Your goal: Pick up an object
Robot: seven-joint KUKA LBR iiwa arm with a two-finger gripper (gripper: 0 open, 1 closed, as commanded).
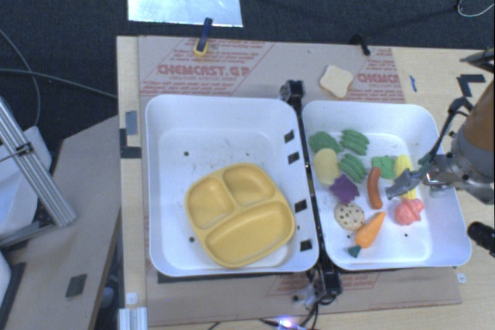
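Note:
The right bin (441, 243) holds several toy foods: green vegetables (354, 140), a yellow lemon (326, 165), purple grapes (344, 188), a red sausage (374, 188), a cookie (349, 216), a carrot (370, 229), yellow corn (403, 164) and a pink-red strawberry (408, 212). My gripper (410, 183) reaches in from the right and hangs low over the bin's right half. It sits just above the strawberry and right of the sausage. I see nothing held in it.
The left bin (178, 127) contains a yellow divided plate (241, 214). A slice of toy bread (336, 80) lies on the cardboard behind the right bin. A black divider clamp (292, 92) stands between the bins.

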